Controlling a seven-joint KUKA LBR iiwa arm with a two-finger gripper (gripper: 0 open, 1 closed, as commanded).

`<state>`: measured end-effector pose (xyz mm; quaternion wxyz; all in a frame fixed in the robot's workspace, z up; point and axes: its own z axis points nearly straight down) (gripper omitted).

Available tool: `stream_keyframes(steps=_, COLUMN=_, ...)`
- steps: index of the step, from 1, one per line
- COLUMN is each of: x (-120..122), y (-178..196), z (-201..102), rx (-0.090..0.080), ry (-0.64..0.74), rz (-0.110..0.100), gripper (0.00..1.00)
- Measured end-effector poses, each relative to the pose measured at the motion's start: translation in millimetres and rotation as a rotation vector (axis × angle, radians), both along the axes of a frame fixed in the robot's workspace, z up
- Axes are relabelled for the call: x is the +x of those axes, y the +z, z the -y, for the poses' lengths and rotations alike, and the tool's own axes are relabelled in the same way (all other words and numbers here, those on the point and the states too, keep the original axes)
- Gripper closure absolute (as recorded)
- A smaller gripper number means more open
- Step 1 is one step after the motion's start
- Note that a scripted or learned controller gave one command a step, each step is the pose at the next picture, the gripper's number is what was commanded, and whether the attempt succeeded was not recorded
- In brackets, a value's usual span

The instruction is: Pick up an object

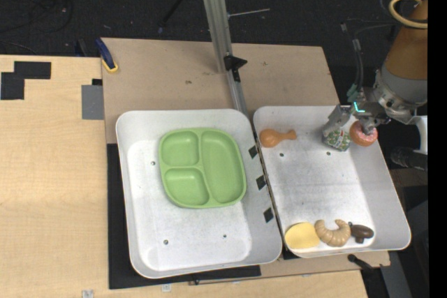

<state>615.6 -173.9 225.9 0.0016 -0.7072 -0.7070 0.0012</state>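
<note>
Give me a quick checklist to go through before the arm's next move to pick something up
1. Gripper over the right bin: ok, at its far right corner.
2. Object within reach: ok, a small green speckled thing sits right at the gripper, with a pink round thing beside it.
3. Object held between the gripper's tips: cannot tell.
4. Other pick options: ok, orange drumstick-shaped toy, and a yellow piece, tan curled piece and brown piece at the near edge.
5. Green divided plate in the left bin: ok, away from the arm.

No readable text, label or number anywhere — bins and objects alike.
</note>
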Motion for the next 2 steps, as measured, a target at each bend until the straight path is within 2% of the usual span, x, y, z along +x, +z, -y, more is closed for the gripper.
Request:
stream_keyframes(steps=1, x=1, y=1, z=0, rx=-0.001, ry=0.000, rz=0.003, gripper=0.00)
stream_keyframes(steps=2, x=-2, y=-42, z=0, rx=0.000, ry=0.000, rz=-0.003, gripper=0.00)
